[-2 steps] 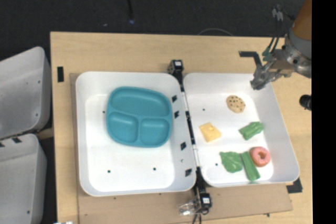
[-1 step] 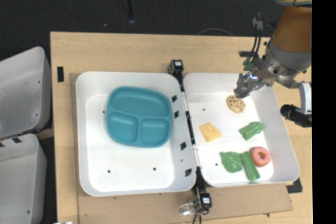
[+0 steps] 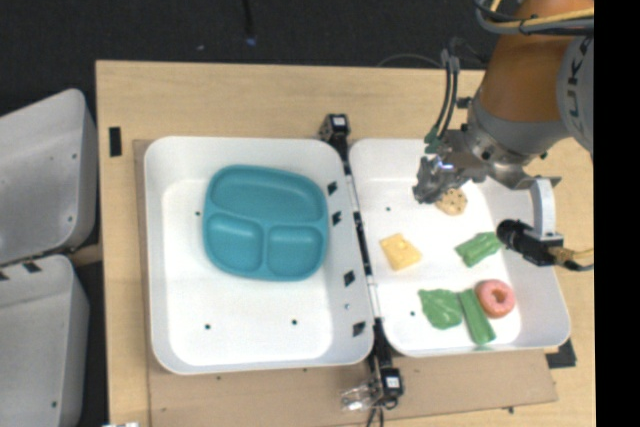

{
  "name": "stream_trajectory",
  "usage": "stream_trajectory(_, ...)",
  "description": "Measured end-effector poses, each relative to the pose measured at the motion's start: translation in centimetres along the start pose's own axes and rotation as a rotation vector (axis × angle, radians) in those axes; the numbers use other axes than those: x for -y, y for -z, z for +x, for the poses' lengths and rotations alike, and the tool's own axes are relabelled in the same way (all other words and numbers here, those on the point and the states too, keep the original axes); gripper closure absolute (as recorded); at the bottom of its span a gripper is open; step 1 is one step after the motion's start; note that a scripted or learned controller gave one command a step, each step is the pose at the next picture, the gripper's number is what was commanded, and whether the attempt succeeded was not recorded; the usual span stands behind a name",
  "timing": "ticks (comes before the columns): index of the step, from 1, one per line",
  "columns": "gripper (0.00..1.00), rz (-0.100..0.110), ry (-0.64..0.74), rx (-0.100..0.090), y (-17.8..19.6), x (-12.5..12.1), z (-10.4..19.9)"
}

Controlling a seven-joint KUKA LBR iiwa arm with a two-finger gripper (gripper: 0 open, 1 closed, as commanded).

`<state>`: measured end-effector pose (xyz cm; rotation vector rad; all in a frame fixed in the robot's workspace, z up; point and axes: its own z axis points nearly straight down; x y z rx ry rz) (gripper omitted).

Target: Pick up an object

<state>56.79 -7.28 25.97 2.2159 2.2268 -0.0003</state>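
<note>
A: Where is the arm?

B: The grey arm with the orange band (image 3: 520, 65) reaches in from the right, and its two-finger gripper (image 3: 436, 183) hangs low over the far part of the right-hand shallow white bin (image 3: 400, 335). Whether it is wide or narrow, I cannot tell; the wrist hides that from this slant.

A: What lies under it?

B: A small round tan cookie with dark specks (image 3: 452, 202) sits just beside the gripper's tip, on the bin floor. I cannot say if they touch.

A: And the other pieces in that bin?

B: A yellow wedge of toy cheese (image 3: 400, 252) lies near the middle. A small green leaf-shaped piece (image 3: 478, 248) lies to its right. Toward the near edge there is a flat green lettuce-like piece (image 3: 438, 307), with a long green pod (image 3: 476, 317) just beside it and a pink ring doughnut (image 3: 494, 298) resting against the pod's far end.

A: The left bin?

B: The left-hand white bin (image 3: 180, 335) holds a teal plastic plate with three compartments (image 3: 266, 222), lying flat, well apart from the arm. Both bins rest side by side on a pale wooden bench (image 3: 120, 95).
</note>
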Motion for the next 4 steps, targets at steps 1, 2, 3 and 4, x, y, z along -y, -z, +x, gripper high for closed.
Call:
stream_trajectory(1,1.0,-0.001,0.002,-0.002,0.5,1.3,5.1)
stream_trajectory(2,1.0,0.0,0.0,-0.001,-0.5,2.2,9.1)
stream_trajectory(3,1.0,0.001,0.002,-0.001,-2.1,4.0,14.4)
stream_trajectory(4,0.0,-0.001,-0.005,0.0,-2.0,3.9,14.1)
